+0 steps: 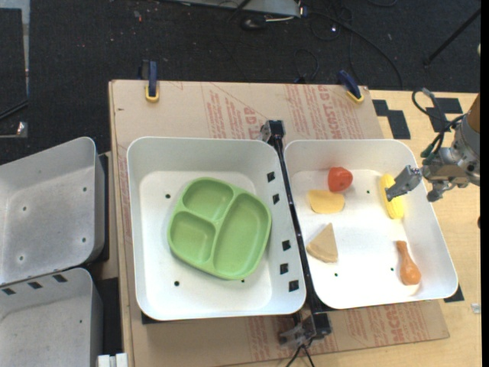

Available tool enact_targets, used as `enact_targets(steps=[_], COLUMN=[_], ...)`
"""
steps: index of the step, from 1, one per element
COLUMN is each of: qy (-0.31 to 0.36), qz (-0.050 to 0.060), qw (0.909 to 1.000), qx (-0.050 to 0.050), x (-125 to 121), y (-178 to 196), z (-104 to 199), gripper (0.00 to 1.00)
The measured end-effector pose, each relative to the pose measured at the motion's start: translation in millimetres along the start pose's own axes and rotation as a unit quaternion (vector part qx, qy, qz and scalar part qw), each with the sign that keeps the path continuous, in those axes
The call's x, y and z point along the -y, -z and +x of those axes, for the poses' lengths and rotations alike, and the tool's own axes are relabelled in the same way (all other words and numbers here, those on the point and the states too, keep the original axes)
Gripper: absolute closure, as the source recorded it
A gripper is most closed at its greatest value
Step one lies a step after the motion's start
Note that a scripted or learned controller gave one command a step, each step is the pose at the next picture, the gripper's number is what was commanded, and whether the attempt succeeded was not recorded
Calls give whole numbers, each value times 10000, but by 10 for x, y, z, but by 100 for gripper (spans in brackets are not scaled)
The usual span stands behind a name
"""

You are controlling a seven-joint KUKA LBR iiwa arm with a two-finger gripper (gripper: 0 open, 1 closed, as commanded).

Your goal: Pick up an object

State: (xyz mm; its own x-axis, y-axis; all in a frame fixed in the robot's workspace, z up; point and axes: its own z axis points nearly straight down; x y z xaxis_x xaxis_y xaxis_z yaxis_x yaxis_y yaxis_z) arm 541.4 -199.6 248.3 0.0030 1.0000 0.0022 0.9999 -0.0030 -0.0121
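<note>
- End effector (419, 180) at the right bin's (367, 300) far right rim, fingers spread, gripping nothing.
- Yellow banana-like piece (394, 202) lies just below-left of one fingertip, long axis roughly along the bin's depth.
- Red tomato (340, 179), yellow slice (326, 201), tan wedge (324, 245), orange drumstick (407, 264) lie farther off.
</note>
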Motion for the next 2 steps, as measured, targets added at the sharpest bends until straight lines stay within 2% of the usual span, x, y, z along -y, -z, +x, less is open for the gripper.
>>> enact_targets(steps=[1, 2], qy=[19, 9], qz=[-60, -39], qw=[10000, 10000], qx=[13, 7], x=[-25, 7], y=[69, -368], z=[8, 5], gripper=[0, 0])
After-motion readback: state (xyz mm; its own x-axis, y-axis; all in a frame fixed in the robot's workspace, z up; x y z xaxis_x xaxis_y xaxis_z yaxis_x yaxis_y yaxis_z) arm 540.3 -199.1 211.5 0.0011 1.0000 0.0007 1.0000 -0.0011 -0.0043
